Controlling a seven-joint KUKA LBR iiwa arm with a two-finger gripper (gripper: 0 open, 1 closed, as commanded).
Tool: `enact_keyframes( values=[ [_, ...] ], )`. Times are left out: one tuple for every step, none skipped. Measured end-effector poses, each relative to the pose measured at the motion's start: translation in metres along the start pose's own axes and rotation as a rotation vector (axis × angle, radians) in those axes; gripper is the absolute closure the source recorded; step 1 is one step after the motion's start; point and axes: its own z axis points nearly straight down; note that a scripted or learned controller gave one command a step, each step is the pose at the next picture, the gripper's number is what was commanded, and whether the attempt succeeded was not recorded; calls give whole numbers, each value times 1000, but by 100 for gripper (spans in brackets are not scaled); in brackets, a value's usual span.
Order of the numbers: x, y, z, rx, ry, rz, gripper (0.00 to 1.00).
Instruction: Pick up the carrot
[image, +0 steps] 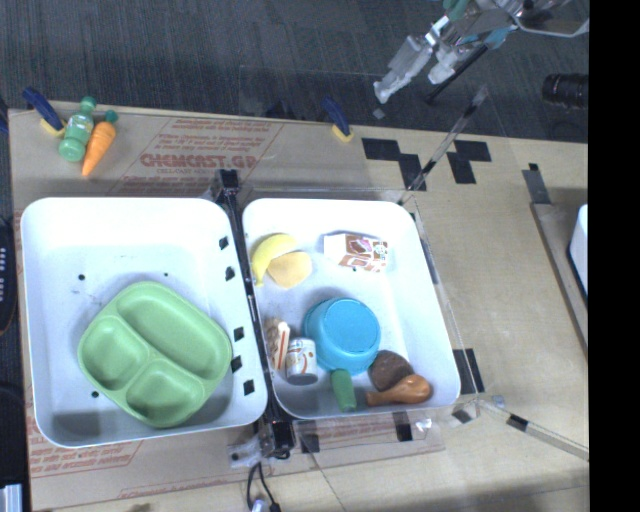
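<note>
Brown bench, carrot (97, 146) beyond left bin, tip apparently toward lower left, tool (415, 60) state unclear

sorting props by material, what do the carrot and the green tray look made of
Carrot: likely moulded plastic, matte, uniform orange with a green cap; it lies on the bench outside the bins. Green tray: probably smooth plastic, one even colour, soft sheen, rounded moulded compartments.

Carrot (97, 147) on bench outside left bin (45, 230), beside green bottle (76, 135); tool (415, 62) far right, above bench.
</note>
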Motion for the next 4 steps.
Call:
enact_keyframes(
  values=[
    [64,22,179,22,8,248,0],
    [111,20,329,30,8,314,0],
    [148,58,191,0,1,237,0],
    [185,70,151,13,1,596,0]
  ],
)
